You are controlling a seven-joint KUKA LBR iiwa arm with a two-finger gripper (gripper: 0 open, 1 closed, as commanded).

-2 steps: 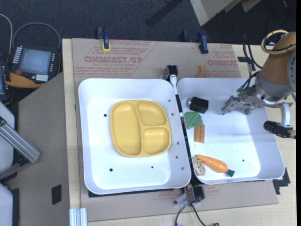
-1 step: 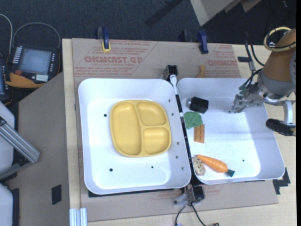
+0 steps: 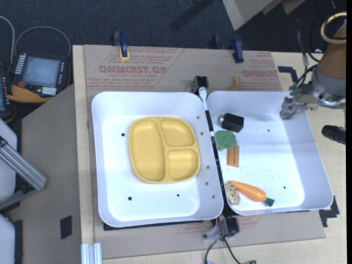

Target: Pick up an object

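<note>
The right bin [image 3: 297,164] holds a black block [image 3: 232,121], a green leafy piece [image 3: 225,139], a short brown-orange stick [image 3: 233,156], an orange carrot [image 3: 250,191] and a speckled cookie [image 3: 231,193], all along its left side. My gripper [image 3: 290,108] hangs over the bin's far right corner, well to the right of the black block and apart from every object. Nothing is seen in its grasp.
The left bin [image 3: 110,164] holds a yellow divided plate [image 3: 164,148]. The grey arm with its orange band [image 3: 333,65] comes in from the upper right. A handheld screen unit [image 3: 38,73] lies off the bench at the left.
</note>
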